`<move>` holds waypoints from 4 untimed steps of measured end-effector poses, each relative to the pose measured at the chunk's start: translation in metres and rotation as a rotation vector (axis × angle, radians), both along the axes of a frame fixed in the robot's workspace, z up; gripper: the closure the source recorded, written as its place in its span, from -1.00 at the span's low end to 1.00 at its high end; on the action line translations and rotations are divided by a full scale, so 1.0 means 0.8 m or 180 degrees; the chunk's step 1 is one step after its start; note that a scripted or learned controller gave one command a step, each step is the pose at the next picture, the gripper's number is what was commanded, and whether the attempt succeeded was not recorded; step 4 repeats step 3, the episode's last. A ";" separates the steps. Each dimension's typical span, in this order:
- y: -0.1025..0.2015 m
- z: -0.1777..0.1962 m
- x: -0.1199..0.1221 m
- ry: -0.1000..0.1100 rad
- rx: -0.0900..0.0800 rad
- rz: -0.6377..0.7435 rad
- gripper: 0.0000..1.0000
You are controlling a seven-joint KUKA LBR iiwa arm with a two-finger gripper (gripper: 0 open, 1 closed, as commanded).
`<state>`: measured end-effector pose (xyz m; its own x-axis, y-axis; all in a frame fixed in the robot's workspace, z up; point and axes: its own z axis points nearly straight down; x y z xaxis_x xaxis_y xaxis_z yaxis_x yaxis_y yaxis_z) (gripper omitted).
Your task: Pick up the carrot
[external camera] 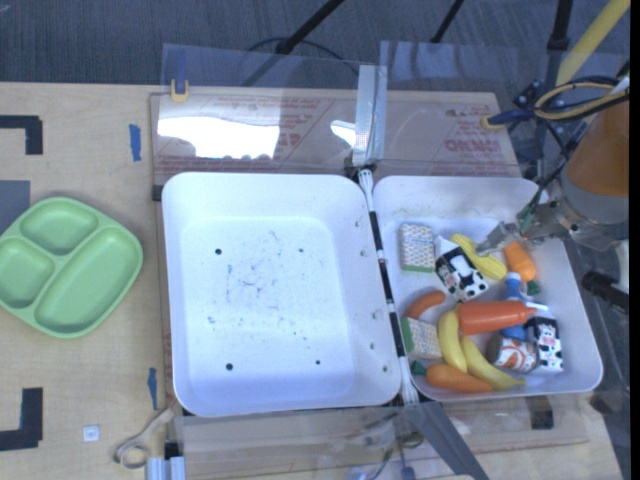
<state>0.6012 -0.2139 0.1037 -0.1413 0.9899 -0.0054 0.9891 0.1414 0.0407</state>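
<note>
The right bin (585, 313) holds a pile of toys. Three orange, carrot-like pieces lie in it: a short stubby one (519, 261) near the right wall, another (424, 303) by the left wall, and a tapered one (452, 376) along the front wall. I cannot tell which of them is the carrot. My gripper (517, 228) hangs low over the bin's far right part, just above and behind the stubby orange piece. Nothing shows as held in it.
Also in the right bin are two yellow bananas (470, 353), a long red-orange piece (495, 314), two black-and-white cow toys (461, 271), and a waffle-like square (417, 245). The left bin (265, 283) is beside it. A green divided plate (65, 265) lies at the bench's left.
</note>
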 end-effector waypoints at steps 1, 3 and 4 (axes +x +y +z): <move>0.001 -0.017 0.004 0.0085 0.0018 0.0265 -1.00; 0.082 0.074 0.006 0.0124 0.0022 -0.1182 1.00; 0.082 0.074 0.006 0.0124 0.0022 -0.1182 1.00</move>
